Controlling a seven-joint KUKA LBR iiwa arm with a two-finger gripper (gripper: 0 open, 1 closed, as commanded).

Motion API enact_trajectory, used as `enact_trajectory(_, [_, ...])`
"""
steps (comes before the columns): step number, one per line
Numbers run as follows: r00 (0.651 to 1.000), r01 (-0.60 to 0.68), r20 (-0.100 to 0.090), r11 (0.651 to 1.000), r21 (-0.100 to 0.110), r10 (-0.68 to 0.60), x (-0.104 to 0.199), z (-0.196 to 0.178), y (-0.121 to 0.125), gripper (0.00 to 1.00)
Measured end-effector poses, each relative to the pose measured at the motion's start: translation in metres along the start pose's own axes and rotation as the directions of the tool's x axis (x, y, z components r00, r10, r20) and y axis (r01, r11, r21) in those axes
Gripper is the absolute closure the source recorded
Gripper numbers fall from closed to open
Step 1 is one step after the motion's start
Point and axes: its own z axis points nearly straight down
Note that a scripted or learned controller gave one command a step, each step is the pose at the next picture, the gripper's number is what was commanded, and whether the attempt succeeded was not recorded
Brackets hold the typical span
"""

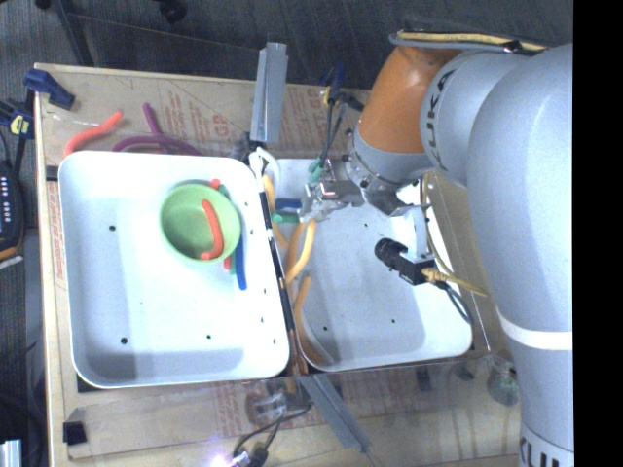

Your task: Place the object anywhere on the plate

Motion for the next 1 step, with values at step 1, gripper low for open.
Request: enact_trajectory(1, [0.998, 0.07, 0.003, 0.998, -0.003, -0.07, 0.0736, -0.0928, 0.0198, 1.0])
